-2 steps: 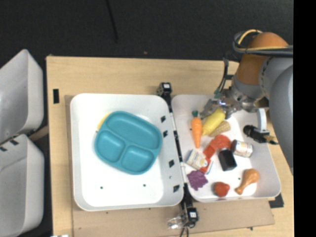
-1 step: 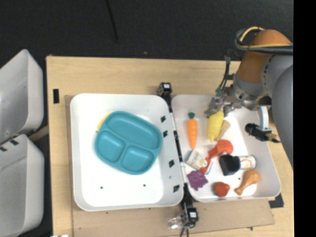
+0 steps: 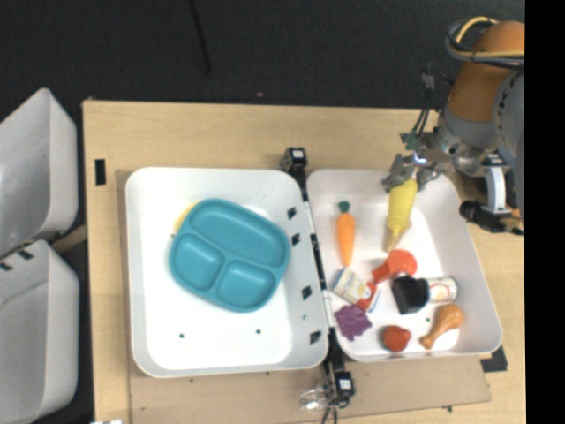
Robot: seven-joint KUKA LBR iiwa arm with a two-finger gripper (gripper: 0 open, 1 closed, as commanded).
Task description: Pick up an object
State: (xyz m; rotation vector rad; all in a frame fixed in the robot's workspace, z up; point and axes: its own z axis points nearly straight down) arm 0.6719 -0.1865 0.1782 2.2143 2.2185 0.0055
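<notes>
The gripper hangs at the right bin's twelve o'clock edge, its fingers closed on the top end of a yellow corn cob — the cob dangles below, tilted toward seven o'clock. At the cob's nine o'clock lies a carrot; the left bin holds a blue divided plate.

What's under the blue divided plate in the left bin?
A yellow object peeks out at the upper-left edge of the blue divided plate. The rest is covered, so I cannot identify it.
</notes>
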